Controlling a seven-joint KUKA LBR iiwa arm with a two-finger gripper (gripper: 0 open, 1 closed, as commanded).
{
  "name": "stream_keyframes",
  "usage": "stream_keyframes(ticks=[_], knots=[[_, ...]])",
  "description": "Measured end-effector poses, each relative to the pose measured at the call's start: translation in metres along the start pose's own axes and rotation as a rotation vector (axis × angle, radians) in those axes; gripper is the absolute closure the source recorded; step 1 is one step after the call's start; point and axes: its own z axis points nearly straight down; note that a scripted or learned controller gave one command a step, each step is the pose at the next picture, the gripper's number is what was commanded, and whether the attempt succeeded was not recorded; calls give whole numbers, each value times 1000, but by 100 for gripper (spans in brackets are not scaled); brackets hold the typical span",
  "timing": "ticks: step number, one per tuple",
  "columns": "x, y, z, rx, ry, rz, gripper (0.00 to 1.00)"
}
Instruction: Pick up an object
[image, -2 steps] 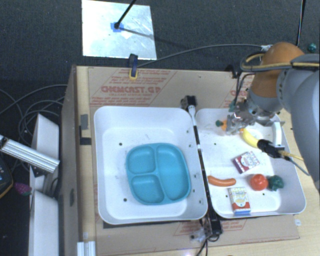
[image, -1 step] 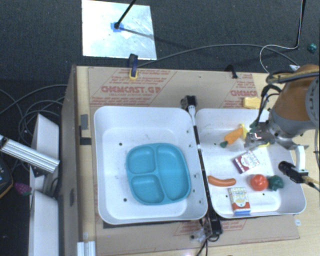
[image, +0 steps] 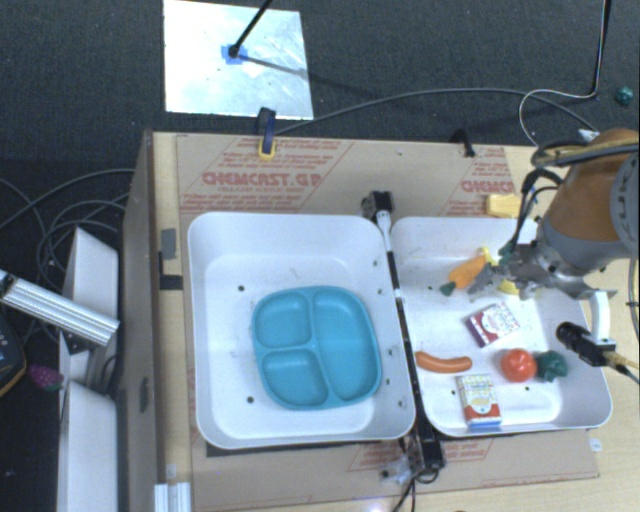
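Gripper (image: 507, 268) sat low in the right bin (image: 575, 415) near its far wall, open floor toward centre. Carrot (image: 466, 272) lay just beside it; jaw state unclear.

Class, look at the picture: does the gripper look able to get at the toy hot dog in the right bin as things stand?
Probably yes. The hot dog lies flat in the right bin with bare floor around it and nothing on top; the gripper hangs above the same bin.

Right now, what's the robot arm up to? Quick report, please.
Gripper low in right bin, beside carrot. Nothing seen held. Red packet close by.
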Motion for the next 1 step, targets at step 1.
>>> stream_keyframes(ticks=[1], knots=[[14,-36,33,-17,-8,0,0]])
